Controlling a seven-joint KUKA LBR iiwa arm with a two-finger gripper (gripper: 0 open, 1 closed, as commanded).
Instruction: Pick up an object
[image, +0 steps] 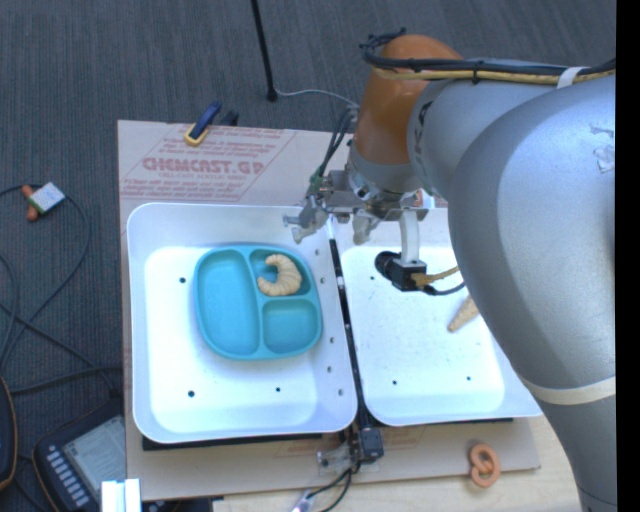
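A tan croissant-shaped piece (281, 274) lies in the upper right compartment of the blue divided plate (232, 318), which sits in the left bin (170, 400). In the right bin (430, 390), a small tan cone-like piece (463, 317) pokes out from under the arm. My gripper (332, 228) hangs over the far end of the divider between the two bins, above and right of the croissant piece. Its fingers stand apart with nothing between them.
An orange pretzel-like ring (484, 464) lies on the bench in front of the right bin. A blue and yellow tool (203, 122) rests on the cardboard sheet (210, 165) behind the bins. The grey arm covers the right bin's right side.
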